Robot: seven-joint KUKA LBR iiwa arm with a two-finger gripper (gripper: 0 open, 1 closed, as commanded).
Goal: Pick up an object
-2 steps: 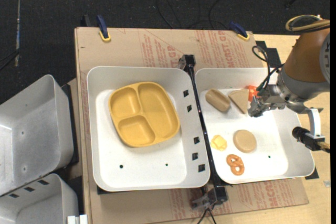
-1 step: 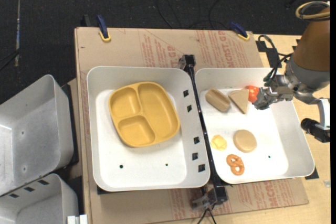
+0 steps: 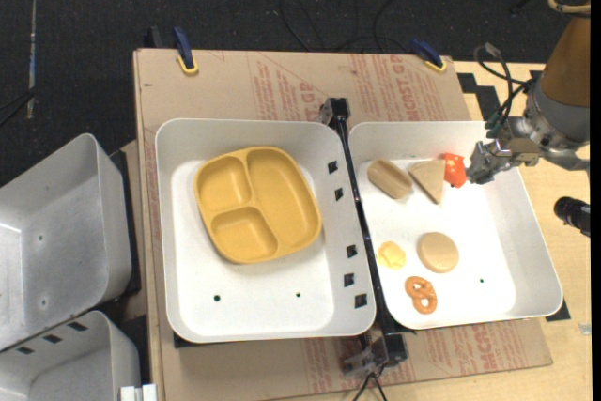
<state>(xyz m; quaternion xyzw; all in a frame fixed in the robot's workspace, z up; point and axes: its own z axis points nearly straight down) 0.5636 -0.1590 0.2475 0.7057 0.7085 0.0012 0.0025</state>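
Bins: two shallow white plastic bins side by side, the left bin (image 3: 178, 296) and the right bin (image 3: 526, 277), meeting at a dark seam with black clips.
Tray: one yellow divided tray (image 3: 256, 202), smooth plastic, rounded corners, three compartments, tilted, sitting at the centre of the left bin toward 11 o'clock.
Open room, left: bare white floor from 4 to 8 o'clock around the tray.
Bread pieces: two tan pieces at 11 o'clock in the right bin, one oblong loaf (image 3: 389, 179) and one wedge (image 3: 429, 179) just beside it.
Yellow piece: one small, lumpy yellow piece (image 3: 391, 254) at 8 o'clock near the seam.
Disc: one round tan disc (image 3: 438, 252), matte, near the bin's centre.
Pretzel: one orange-brown pretzel (image 3: 422, 294), twisted loops, at 6 o'clock.
Red object: one small, glossy red object (image 3: 454, 170) at 12 o'clock, just beside the wedge.
Gripper: one gripper (image 3: 481, 166), dark metal, low over the right bin's upper rim, its tips at the red object; whether they clasp it I cannot tell.
Open room, right: bare floor from 2 to 5 o'clock.
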